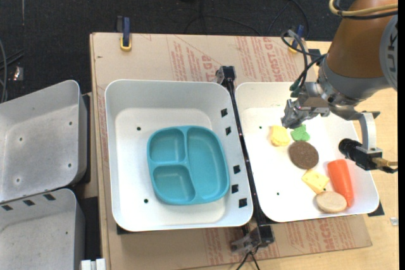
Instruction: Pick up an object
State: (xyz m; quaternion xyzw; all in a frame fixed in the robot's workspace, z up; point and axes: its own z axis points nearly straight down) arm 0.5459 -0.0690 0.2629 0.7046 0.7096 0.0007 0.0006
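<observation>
The right bin [259,199] holds several toy foods: a yellow piece [278,136], a green piece [300,133], a brown round cookie [304,155], a yellow cheese wedge [314,181], an orange carrot [342,178] and a tan round piece [331,202]. My gripper [296,117] hangs low over the bin's upper middle, just above the green and yellow pieces. I see nothing between its fingers.
The left bin [120,136] holds a teal divided plate [187,164]. A black divider with clips [235,136] runs between the bins. White lids [38,136] lie off the bench at the left. Cables trail behind the arm at the upper right.
</observation>
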